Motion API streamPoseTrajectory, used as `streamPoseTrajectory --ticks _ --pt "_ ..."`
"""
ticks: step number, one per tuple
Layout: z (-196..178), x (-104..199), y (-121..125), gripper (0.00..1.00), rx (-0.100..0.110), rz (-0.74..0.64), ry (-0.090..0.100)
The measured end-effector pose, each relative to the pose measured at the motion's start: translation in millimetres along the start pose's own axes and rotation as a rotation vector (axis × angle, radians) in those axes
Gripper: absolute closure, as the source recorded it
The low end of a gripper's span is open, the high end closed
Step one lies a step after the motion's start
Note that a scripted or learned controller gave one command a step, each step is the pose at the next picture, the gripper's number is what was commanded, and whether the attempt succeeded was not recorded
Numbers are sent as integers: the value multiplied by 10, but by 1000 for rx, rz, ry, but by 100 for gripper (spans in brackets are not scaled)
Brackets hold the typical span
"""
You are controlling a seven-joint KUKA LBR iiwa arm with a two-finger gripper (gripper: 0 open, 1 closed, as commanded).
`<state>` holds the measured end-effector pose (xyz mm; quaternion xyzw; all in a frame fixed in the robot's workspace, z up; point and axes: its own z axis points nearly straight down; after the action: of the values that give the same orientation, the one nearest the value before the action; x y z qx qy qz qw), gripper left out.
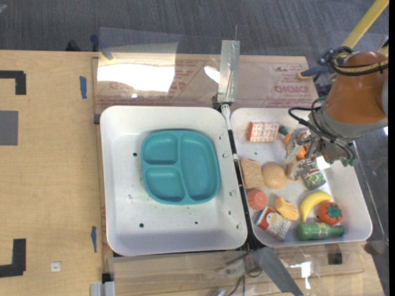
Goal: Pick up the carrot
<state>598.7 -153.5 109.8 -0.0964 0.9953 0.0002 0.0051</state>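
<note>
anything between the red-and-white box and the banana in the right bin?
Camera view: the round bread roll sits roughly on the line from the red-and-white box to the banana; otherwise bare white bin floor.

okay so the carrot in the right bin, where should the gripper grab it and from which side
The carrot lies near the right bin's upper middle, largely hidden beneath the gripper. Only an orange piece with a green tip shows. Probably best to come straight down from above and pinch across its narrow orange body, not the leafy end. Its exact lie can't be read here.
</note>
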Motion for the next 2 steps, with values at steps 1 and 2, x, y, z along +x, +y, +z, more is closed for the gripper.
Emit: streamPoseTrajectory --ticks 1,2 --pt "-403 -54 78 100 1 293 3" --pt "131 -188 -139 100 4 856 8"
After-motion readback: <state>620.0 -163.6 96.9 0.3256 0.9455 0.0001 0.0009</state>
